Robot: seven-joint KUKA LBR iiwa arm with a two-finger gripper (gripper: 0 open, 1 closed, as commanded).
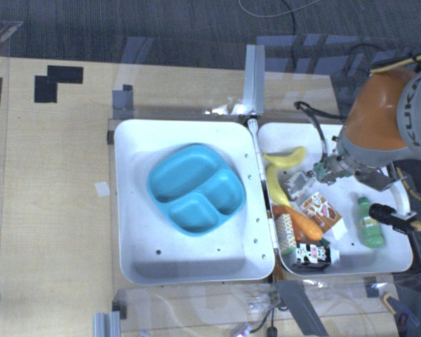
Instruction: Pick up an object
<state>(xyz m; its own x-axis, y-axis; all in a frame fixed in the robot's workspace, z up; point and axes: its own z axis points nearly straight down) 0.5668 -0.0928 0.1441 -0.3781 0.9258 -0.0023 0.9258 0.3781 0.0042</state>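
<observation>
Bench (49,223) of pale wood carries two black angular marks (56,81) at its far left corner. The left bin (126,209) holds one item: a blue divided plate (195,188) lying flat near the bin's middle, apart from all four walls. A grey metal post (252,83) stands behind the seam where the two bins meet.

The right bin (351,265) is crowded on its left half. A banana (284,159) lies at the far left corner, close to the shared wall. Just beside it, nearer the camera, sits a silvery packet (295,183), crumpled. Below that, a carrot (307,225) lies at a slant, touching a brown-and-white snack packet (321,211) on its right. A black-and-white item (310,253) rests against the bin's near wall, just beside the carrot's lower end; what it is cannot be told. A green bottle (370,223) lies well apart, towards the right wall.

The arm (386,118) reaches in from the right over the far right corner of this bin. The gripper (328,167) is low, just right of the silvery packet and above the snack packet. Whether it is spread or closed cannot be told, and nothing is seen held in it. The banana, the carrot and the snack packet crowd the silvery packet on three sides; only its right side is open to the gripper.
</observation>
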